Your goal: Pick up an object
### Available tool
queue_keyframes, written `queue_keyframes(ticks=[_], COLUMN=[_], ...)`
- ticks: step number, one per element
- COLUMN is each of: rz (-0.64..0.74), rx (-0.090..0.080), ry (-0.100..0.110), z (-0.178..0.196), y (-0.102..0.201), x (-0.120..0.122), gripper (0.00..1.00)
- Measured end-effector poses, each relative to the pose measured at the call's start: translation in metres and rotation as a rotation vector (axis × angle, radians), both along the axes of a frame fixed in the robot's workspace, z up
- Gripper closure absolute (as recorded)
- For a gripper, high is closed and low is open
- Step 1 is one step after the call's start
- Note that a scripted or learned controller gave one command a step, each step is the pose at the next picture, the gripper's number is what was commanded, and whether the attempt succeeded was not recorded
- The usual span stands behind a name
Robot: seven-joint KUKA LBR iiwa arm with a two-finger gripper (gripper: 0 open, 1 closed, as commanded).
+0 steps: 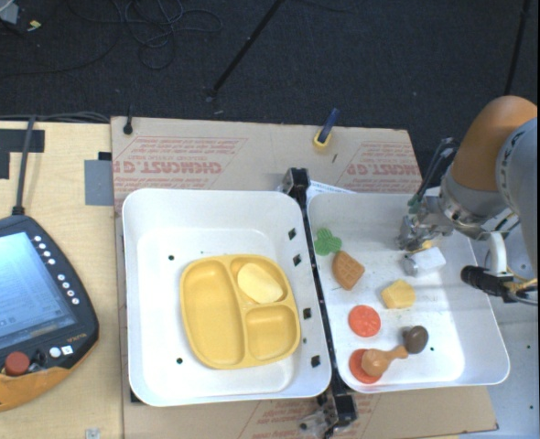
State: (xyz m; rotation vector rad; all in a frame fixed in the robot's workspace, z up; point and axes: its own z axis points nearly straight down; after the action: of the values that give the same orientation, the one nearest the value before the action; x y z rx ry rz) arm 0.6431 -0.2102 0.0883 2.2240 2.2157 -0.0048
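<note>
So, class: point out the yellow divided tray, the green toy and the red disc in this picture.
yellow divided tray [217,323]: camera view, its long left compartment.
green toy [327,241]: camera view, its middle.
red disc [364,320]: camera view, its centre.

Open floor in right bin's [476,359] upper middle; toys [365,320] clustered, seemingly, below.

**Even overhead light, soft focus, dark background**

The light is bright and even from above, and it falls hardest on the two white bins [160,210], whose floors verge on washed out without real glare. Shadows are short and soft: a faint one hugs the yellow divided tray [241,314], and the arm [494,167] dims the right bin's far corner. The dark carpet [252,44] beyond the surface swallows detail. The whole picture is slightly soft and grainy, with small items lacking crisp edges.
</note>
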Motion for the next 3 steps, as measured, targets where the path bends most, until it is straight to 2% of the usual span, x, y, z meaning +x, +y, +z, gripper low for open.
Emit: queue_keyframes(ticks=[1, 2, 3], rz=[0.005, 0.005, 0.006], rx=[0.006, 0.004, 0.007], ry=[0.002, 0.002, 0.003], z=[-0.001, -0.001, 0.01], y=[0.04, 0.039, 0.097], x=[0.001, 0.001, -0.025], gripper=[1.0, 0.0, 0.0])
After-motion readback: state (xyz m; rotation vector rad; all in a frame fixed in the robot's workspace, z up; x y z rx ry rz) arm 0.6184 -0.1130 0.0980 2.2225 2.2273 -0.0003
